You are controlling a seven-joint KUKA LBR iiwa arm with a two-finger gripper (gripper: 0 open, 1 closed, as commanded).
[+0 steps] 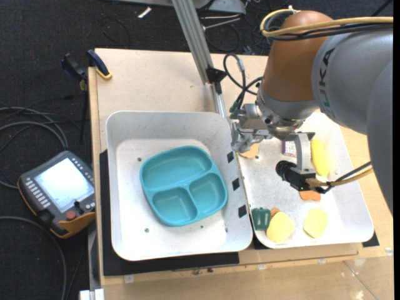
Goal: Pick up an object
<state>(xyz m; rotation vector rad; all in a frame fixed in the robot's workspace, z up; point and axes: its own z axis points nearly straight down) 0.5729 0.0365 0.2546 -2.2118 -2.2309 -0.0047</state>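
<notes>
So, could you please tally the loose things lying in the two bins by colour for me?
Teal: 1, the divided tray in the left bin.
Yellow: 3, a banana-like piece and two lumps.
Green: 1, a small piece.
Orange: 1, a small piece.
Total: 6.

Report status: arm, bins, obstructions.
Gripper low over right bin's left edge, nothing seen held. Yellow pieces near front. Teal tray in left bin.

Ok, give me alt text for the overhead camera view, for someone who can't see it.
A grey and orange robot arm reaches over the right white bin, which holds small yellow items. The left white bin holds a teal divided plate.
</notes>
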